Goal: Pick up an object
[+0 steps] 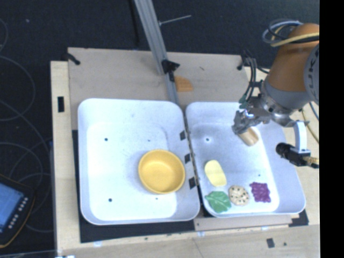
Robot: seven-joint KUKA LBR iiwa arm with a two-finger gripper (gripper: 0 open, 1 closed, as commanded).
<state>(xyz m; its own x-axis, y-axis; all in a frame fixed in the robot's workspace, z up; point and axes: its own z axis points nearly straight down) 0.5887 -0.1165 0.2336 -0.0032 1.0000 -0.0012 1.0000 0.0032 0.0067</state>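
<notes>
Bins: you see two shallow white bins side by side on the tabletop (118, 71), the left bin (97, 117) and the right bin (285, 190), their inner edges touching along the centre.
Left bin contents: one item, a yellow bowl (161, 171), upright, in the near right part of the bin, close to the shared edge.
Right bin contents on the floor: four items, grouped toward the near edge. One pale yellow oval piece (215, 173); one green leaf-shaped piece (217, 200) just below it; one round speckled cookie (238, 195) beside the leaf piece; one purple grape cluster (260, 191) to the right of the cookie.
Arm: one arm, its orange band (293, 58) above the wrist, reaching in from the right over the far part of the right bin.
Gripper: one gripper (246, 128), above the far right area of the right bin. You will note a tan cylindrical object (249, 137) at its tip, well apart from the four grouped items. Whether the gripper is pinching this object cannot be told from this angle.
Pole: one grey metal pole (153, 31) slants from the far side toward the junction of the bins.
</notes>
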